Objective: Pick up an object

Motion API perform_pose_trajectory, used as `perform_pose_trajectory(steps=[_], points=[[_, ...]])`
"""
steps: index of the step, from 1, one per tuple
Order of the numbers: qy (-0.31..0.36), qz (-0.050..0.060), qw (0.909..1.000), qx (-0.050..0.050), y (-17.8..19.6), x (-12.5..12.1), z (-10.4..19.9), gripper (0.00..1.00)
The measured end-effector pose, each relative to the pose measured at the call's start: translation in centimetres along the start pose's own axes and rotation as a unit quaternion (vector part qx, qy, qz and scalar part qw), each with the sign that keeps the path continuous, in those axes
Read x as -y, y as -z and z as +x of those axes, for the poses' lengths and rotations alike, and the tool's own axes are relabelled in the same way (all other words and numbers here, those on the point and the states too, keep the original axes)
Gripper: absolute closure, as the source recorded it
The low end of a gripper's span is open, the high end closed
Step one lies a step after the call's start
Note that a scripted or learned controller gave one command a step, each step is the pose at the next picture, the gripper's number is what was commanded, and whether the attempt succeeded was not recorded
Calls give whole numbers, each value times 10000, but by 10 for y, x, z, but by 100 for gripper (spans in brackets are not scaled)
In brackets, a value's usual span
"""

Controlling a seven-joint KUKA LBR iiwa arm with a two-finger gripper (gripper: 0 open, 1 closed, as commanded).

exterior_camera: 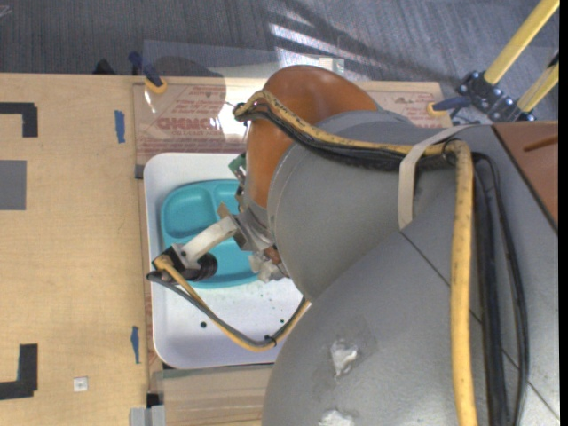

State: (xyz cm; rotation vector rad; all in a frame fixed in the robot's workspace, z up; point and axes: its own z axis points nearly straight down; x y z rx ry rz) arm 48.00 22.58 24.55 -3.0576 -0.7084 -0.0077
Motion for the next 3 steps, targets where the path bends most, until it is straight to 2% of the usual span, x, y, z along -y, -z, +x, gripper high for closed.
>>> perform_pose_trajectory(steps=[1,2,3], points=[[-1033,-14,9946,69,-147,-1,-4,100],[21,4,10000,-4,-9,0,0,100],[-1239,-20,9923,75,-143,-1,-5,100]])
